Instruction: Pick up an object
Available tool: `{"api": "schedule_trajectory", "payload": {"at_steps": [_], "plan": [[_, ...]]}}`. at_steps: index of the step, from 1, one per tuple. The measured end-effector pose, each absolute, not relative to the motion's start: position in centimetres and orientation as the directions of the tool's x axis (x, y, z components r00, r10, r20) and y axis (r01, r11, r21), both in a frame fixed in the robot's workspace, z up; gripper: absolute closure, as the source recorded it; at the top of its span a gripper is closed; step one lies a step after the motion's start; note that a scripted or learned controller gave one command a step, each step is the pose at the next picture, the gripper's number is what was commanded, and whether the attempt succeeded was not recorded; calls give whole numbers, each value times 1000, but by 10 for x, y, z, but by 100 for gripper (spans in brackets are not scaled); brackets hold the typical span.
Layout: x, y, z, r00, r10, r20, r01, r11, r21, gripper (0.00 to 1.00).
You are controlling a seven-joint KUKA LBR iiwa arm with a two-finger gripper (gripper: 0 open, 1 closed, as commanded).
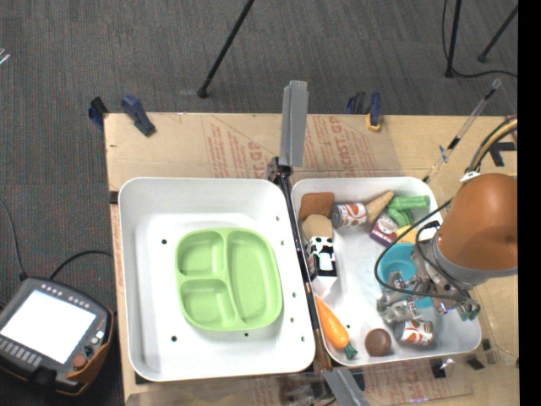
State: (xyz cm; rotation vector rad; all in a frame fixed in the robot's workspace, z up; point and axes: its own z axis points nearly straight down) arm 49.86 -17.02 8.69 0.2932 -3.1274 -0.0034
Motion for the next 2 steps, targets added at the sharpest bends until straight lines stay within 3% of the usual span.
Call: {"api": "schedule_trajectory", "payload": {"at_steps": [1, 2], "plan": [[499, -169, 87, -982, -187, 0, -187, 982, 3, 0], [570, -141, 88, -931, -366, -3, -366, 931, 2, 0]]}}
